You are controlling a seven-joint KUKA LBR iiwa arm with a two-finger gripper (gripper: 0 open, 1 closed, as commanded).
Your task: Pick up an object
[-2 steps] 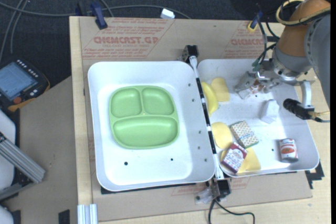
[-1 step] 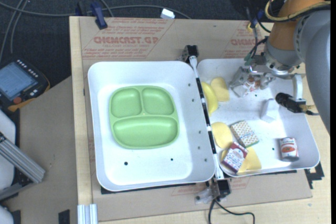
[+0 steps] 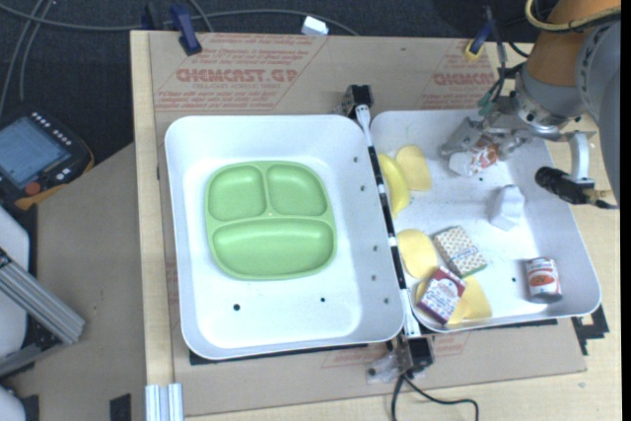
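My gripper (image 3: 477, 149) is low over the far part of the right bin (image 3: 572, 242), under the grey wrist and orange band. A small red-and-white item (image 3: 485, 155) lies right at its tip; whether it is held is unclear. Further objects lie in this bin. A white lump (image 3: 508, 205) sits just in front of the gripper. There are also a red-labelled can (image 3: 541, 278), a checkered packet (image 3: 460, 249), a red pouch (image 3: 441, 296), and yellow pieces (image 3: 409, 169) along the left wall.
The left bin (image 3: 197, 291) holds a green divided plate (image 3: 271, 217). A black clip (image 3: 357, 100) sits at the far end of the seam between the bins. A black part of the arm (image 3: 567, 184) juts over the right bin's right side.
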